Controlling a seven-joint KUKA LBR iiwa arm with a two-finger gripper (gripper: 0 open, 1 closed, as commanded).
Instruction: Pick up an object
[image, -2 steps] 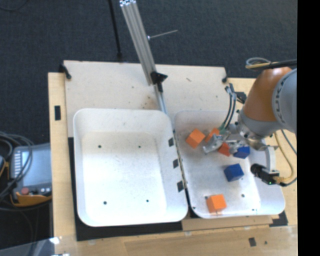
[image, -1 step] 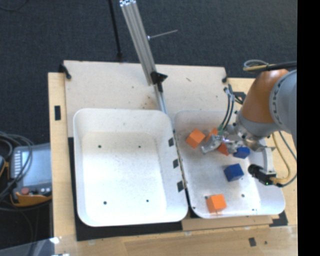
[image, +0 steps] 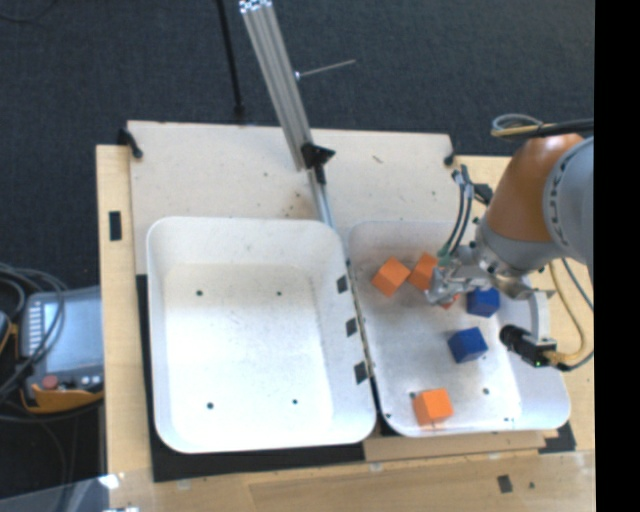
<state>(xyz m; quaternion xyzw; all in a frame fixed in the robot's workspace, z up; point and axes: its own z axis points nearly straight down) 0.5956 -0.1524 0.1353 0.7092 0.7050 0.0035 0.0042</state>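
Note:
The right bin (image: 400, 240) holds several small blocks. Two orange blocks (image: 392, 276) (image: 425, 270) lie side by side near its upper left. One blue block (image: 483, 302) sits at the right, another blue block (image: 467, 344) lies below it, and a third orange block (image: 433, 406) rests near the front edge. My gripper (image: 445, 290) is low in the bin, just right of the second orange block and left of the upper blue block. The wrist hides what lies directly beneath it.
The left bin (image: 170, 250) stands beside the right one, their walls meeting at the middle. A slanted metal post (image: 285, 90) rises behind the bins. The grey and orange arm (image: 535, 200) covers the right bin's upper right corner, with cables looping beside it.

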